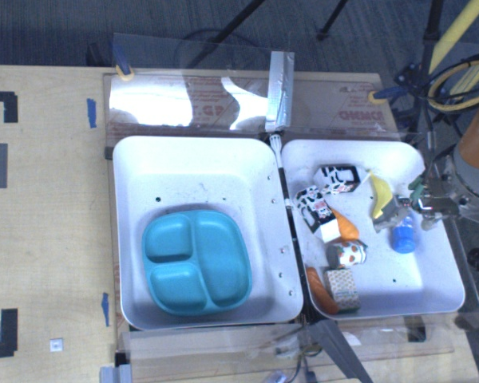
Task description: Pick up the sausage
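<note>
Down at the front left corner of the right bin [443, 290] lies the sausage [318, 290]. I see it as a small orange-red stick, pressed close to the bin wall. A little patterned block [343, 288] sits right beside it, touching or nearly touching. I think the sausage is a toy, so it is likely light and a bit smooth. It may roll or slip if I pinch it near one end. I would take hold of it across its middle, where it is fattest. The wall on one side and the block on the other leave little room for fingers, so that could be hard.

My gripper [409, 208] is over the right side of the same bin, well apart from the sausage. It hangs near a yellow banana [379, 195] and just above a small blue thing [403, 238]. I cannot tell how wide it is, because the parts are small and blurry from up here. I see nothing held in it. Between the gripper and the sausage lie a black and white toy [326, 190], an orange carrot [346, 227] and a little round toy [349, 253]. The left bin [144, 166] holds a blue tray [196, 260].
</note>
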Available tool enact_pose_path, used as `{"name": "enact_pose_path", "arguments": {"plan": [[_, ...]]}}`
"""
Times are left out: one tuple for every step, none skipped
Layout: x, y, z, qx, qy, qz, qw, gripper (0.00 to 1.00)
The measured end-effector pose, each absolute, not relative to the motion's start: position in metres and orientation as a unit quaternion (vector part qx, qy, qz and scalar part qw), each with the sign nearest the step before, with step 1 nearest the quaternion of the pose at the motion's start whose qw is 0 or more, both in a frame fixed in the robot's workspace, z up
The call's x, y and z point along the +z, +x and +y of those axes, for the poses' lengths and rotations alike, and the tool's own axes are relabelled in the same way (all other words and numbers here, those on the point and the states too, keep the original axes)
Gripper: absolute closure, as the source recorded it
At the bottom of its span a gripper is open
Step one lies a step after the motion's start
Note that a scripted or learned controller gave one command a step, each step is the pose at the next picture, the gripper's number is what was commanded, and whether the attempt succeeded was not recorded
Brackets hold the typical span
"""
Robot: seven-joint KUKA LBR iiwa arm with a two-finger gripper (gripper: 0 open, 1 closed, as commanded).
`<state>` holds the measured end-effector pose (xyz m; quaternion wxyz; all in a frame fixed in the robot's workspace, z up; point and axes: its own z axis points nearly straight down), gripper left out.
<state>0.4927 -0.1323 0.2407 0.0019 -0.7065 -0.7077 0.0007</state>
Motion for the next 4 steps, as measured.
{"name": "enact_pose_path", "arguments": {"plan": [[0.309,0.51,0.033,0.0004,-0.795,-0.607,0.0,0.0],[0.249,0.524,0.063,0.002,-0.79,-0.613,0.001,0.0],[0.223,0.525,0.142,0.0016,-0.937,-0.349,0.0,0.0],[0.232,0.525,0.142,0.0034,-0.936,-0.351,0.0,1.0]]}}
